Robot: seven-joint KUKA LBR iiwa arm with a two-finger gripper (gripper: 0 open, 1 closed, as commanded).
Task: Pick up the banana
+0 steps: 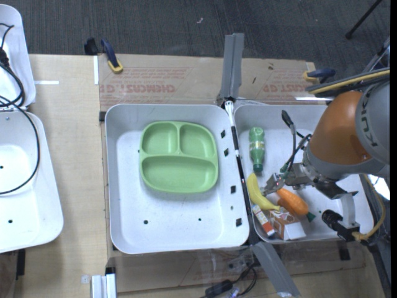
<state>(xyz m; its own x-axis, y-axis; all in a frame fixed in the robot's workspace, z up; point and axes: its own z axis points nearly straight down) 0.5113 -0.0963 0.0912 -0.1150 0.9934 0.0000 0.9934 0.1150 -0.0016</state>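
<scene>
The yellow banana (256,192) lies curved along the left wall of the right bin (347,225), just below a green bottle (257,148). My gripper (275,184) hangs low over the bin, right beside the banana's right side and just above an orange carrot (293,202). Its tip looks very close to both the banana and the carrot. I see nothing lifted off the bin floor. The arm's orange band (341,129) and grey wrist cover the bin's right half.
A green divided plate (180,157) sits in the left bin (124,222). A small red-and-white carton (282,224) lies at the right bin's front, touching the banana's lower end. A grey divider post (232,67) stands between the bins at the back.
</scene>
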